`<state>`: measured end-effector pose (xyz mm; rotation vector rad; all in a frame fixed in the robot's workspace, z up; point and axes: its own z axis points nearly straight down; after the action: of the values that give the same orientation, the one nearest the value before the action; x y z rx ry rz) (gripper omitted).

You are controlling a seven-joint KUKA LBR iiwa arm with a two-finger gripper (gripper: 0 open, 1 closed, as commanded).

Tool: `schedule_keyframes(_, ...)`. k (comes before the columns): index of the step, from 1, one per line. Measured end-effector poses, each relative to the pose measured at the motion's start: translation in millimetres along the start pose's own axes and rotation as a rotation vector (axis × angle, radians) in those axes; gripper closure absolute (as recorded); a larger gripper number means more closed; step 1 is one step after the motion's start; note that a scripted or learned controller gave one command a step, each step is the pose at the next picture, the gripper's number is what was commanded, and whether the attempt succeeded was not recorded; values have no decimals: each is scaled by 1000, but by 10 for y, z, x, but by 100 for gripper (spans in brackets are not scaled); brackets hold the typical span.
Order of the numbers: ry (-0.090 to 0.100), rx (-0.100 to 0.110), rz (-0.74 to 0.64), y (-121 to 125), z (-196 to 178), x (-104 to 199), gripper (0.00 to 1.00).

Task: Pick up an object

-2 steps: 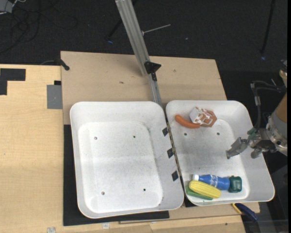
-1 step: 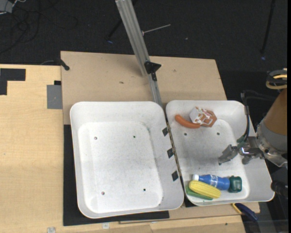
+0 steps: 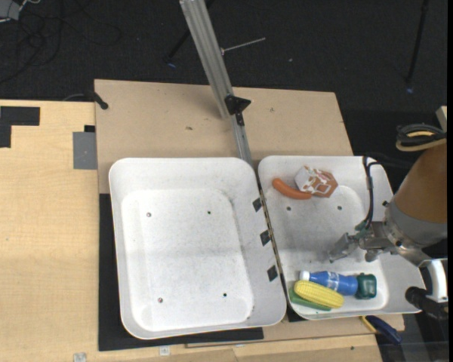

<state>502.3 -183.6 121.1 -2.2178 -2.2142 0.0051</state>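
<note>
The right bin (image 3: 377,173) holds several objects. An orange hot dog (image 3: 289,190) lies at its back beside a brown and white toy (image 3: 318,181). Along the front wall lie a blue bottle with a green cap (image 3: 341,283) and a yellow corn cob (image 3: 318,296), touching each other. My gripper (image 3: 354,252) hangs over the right part of this bin, just behind the bottle and a little above it. Its fingers stand open with nothing between them.
The left bin (image 3: 128,173) sits beside the right one, joined by black clips (image 3: 265,237). A slanted metal rail (image 3: 211,59) rises behind the bins. The grey arm with its orange band (image 3: 426,187) comes in over the right bin's right rim.
</note>
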Motion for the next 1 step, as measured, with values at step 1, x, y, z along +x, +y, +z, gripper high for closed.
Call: schedule_keyframes(1, -1, -3, 6, -2, -127, -17, 100)
